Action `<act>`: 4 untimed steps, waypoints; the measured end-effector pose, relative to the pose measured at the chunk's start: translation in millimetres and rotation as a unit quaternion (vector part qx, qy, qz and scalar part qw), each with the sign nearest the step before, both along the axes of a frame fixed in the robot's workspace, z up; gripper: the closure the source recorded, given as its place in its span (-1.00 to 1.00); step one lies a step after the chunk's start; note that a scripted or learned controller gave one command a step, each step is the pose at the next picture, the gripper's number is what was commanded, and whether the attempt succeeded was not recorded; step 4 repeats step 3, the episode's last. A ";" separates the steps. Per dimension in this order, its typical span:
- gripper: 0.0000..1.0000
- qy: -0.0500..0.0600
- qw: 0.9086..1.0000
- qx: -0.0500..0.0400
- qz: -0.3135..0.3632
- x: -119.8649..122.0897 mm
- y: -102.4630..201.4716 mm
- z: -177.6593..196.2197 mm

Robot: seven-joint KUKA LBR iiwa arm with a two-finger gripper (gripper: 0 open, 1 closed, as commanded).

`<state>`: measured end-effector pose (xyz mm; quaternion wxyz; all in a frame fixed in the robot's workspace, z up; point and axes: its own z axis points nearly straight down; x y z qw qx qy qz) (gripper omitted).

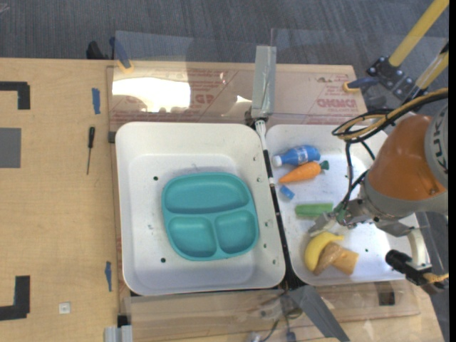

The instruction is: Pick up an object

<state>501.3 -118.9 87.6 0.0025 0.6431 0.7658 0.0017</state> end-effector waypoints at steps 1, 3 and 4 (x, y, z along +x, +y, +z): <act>-1.00 -0.001 1.000 0.000 -0.023 78.0 23.1 -0.2; 1.00 -0.005 1.000 0.001 -0.015 76.5 68.8 153.0; 1.00 -0.005 1.000 0.001 -0.015 76.5 68.8 153.0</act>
